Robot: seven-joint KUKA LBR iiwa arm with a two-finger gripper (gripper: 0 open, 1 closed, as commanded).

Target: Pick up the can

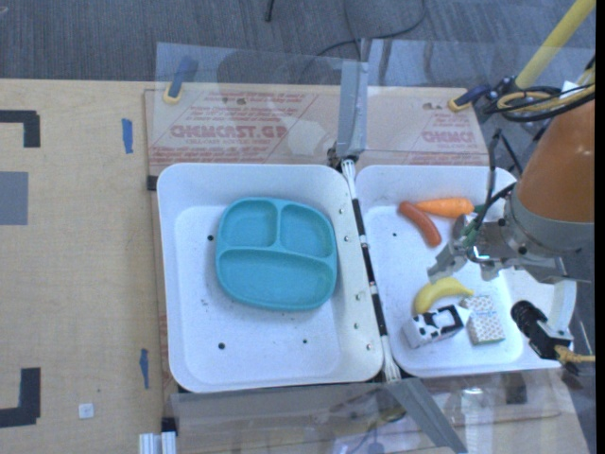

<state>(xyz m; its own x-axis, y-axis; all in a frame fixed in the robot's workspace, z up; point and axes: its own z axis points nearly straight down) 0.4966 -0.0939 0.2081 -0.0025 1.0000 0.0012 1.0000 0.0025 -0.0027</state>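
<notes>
The can (pixel 435 327), black and white with a cow-like pattern, lies on its side near the front edge of the right bin (pixel 378 253). My gripper (pixel 460 251) hangs over the middle of that bin, up and to the right of the can and just above a yellow banana (pixel 437 294). Nothing shows in its grasp. The grey arm with its orange band (pixel 565 168) comes in from the right and hides the bin's right side.
An orange carrot (pixel 444 206) and a red sausage (pixel 420 222) lie at the back of the right bin. A small patterned box (pixel 486 326) sits right of the can. The left bin (pixel 189 282) holds a blue divided plate (pixel 277 253).
</notes>
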